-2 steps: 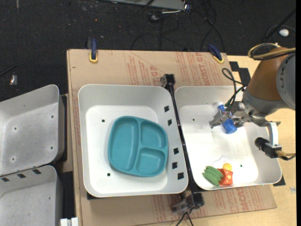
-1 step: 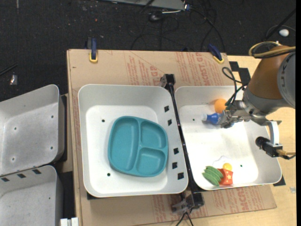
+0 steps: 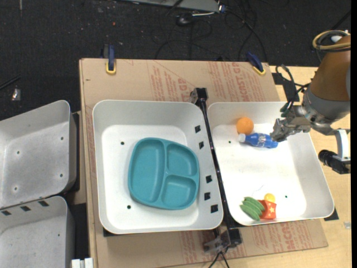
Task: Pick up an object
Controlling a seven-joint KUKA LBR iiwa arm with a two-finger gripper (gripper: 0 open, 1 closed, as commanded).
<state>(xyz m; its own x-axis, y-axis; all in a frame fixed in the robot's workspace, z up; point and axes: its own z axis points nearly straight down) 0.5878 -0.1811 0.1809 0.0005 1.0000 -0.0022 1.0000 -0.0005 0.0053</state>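
So the whole thing here comes down to the little blue bottle (image 3: 260,141) lying on its side in the right bin (image 3: 312,172), and how the gripper (image 3: 280,132) sits relative to it. Taking that bottle as the landmark: its long axis runs roughly left-right across the bin floor, tipped down a bit toward the right, with the white cap end pointing left and the blue body end pointing right toward the arm. The gripper is right at that right-hand end, just above and touching or very nearly touching it, I honestly can't tell which from this angle. I also can't tell whether it's clamped on anything or loose, the tip is just a dark blur against the bottle. An orange ball (image 3: 244,125) sits just up and to the left of the bottle's cap end, close enough that a sloppy approach might nudge it. Well below the bottle, near the front edge of the same bin, there's a clump with a green veggie toy (image 3: 252,207) and a red and yellow piece (image 3: 269,206). Far left of the bottle, in the other bin, is a teal divided plate (image 3: 164,173). My guess is the bottle's the target, and grabbing across its narrow width would beat coming in end-on.
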